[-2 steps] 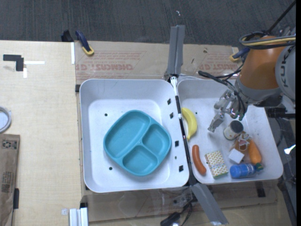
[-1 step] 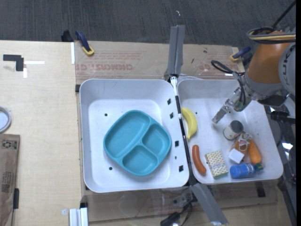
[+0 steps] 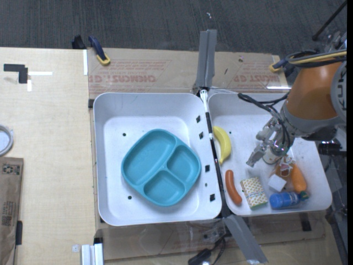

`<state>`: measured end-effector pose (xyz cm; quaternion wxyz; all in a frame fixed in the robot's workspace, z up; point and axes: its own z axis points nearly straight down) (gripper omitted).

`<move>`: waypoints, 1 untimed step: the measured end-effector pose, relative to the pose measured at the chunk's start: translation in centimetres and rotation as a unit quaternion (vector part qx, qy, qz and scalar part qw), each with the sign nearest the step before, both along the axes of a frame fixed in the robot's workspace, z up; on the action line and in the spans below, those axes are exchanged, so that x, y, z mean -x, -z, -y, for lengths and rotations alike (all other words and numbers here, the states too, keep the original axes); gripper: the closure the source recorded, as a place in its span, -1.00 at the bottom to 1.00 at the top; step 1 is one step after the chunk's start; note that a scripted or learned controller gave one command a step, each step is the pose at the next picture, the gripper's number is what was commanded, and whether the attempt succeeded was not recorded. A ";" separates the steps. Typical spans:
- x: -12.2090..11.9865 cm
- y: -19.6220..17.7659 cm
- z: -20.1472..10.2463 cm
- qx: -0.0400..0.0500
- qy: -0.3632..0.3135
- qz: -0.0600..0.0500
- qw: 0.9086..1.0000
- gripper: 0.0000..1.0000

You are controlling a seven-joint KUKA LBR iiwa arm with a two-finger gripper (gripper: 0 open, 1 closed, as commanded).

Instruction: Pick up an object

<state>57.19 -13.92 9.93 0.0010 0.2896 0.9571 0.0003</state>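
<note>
Claw (image 3: 263,153), its spread impossible to tell, poised over the right bin (image 3: 242,105) near a white block (image 3: 276,182) and carrot (image 3: 298,179); centre squarely on one item before closing.

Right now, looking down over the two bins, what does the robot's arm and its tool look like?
The arm has a wide orange band, with grey casing beside it at the view's right. A dark cable loops off its left side and a yellow line runs above it. The tool is a small cluster of silvery grey metal parts with slim fingers.
</note>
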 end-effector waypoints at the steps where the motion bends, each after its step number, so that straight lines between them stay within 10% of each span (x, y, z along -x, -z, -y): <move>1: -4.1 0.7 0.1 0.000 0.006 0.001 1.000 -1.00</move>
